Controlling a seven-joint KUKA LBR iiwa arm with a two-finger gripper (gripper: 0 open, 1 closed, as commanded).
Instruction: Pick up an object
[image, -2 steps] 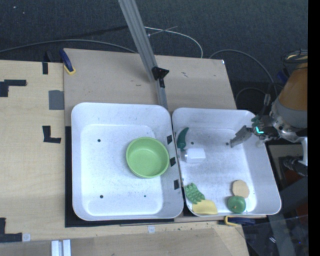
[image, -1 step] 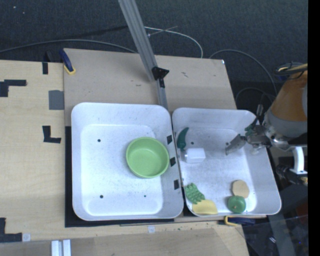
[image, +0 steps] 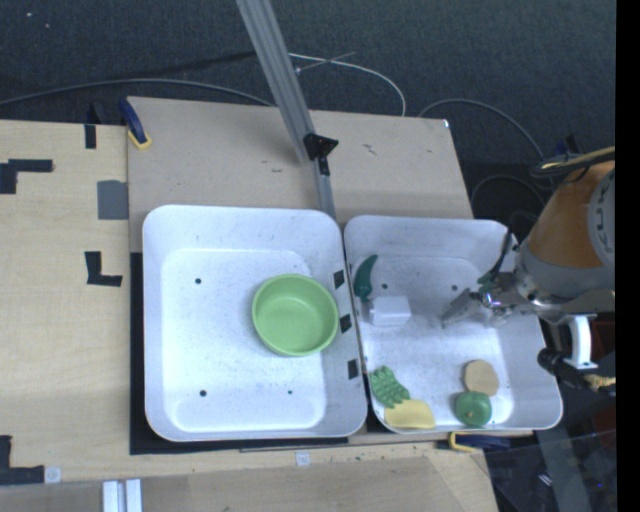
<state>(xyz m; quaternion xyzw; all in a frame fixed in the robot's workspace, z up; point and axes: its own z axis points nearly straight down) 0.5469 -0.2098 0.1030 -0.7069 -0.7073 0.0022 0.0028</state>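
Hovering my gripper (image: 462, 310), grip state unreadable, near the right bin's (image: 520, 240) right edge, I am eyeing the white block (image: 390, 311) leftward.

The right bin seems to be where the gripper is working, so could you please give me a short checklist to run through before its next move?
1. Gripper inside the right bin: ok.
2. Something held between its fingers: not ok, nothing seen there.
3. Finger opening: cannot tell.
4. Targets within the right bin: ok; white block, tan piece, green ball, yellow piece.
5. White block apart from the gripper: ok.
6. Green bowl sits in the left bin, across the divider: ok.
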